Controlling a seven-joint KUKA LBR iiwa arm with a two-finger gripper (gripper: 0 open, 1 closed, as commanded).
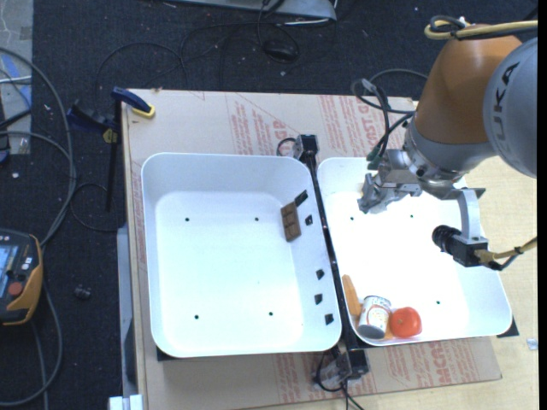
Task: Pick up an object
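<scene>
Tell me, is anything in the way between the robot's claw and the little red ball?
Nothing visible is. The gripper hangs over the right bin, and bare white floor lies between it and the red ball at the near edge.

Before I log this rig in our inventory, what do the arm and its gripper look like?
The arm has a rounded grey body with a broad orange band above the wrist and dark lettering on the grey shell. A yellow cable loops over its top. The gripper is a small grey metal assembly with dark wires beside it, and a black cylindrical unit hangs on a pale bracket.
</scene>
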